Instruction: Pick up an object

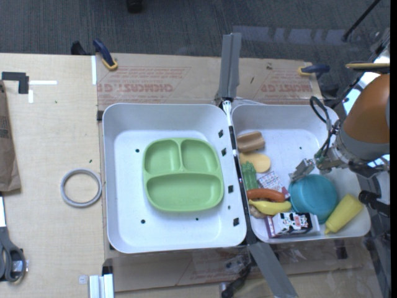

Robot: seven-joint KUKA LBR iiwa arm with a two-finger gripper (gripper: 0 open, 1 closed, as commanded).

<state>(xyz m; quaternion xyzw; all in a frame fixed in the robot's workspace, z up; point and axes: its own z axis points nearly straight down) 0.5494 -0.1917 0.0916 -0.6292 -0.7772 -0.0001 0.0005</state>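
Observation:
The right bin [279, 118] holds a blue bowl [314, 195], a yellow bottle-like piece [343, 213], a banana [273, 207], a red-orange pepper [267, 194], a hot dog bun [250, 141], a yellow chip [259, 162], a green strip [249, 176] and a small printed box [291, 224]. My gripper [307, 168] hangs low over the right bin, just above the blue bowl's upper left rim. The arm's orange band [371, 109] shows at the right edge. Nothing is visibly between the fingers.
The left bin [118, 166] carries a green divided plate [183, 174]. A tape ring [81, 187] lies on the bench left of the bins. Blue clamps [106, 54] sit at the cardboard's far edge, and a grey divider post [229, 67] rises between the bins.

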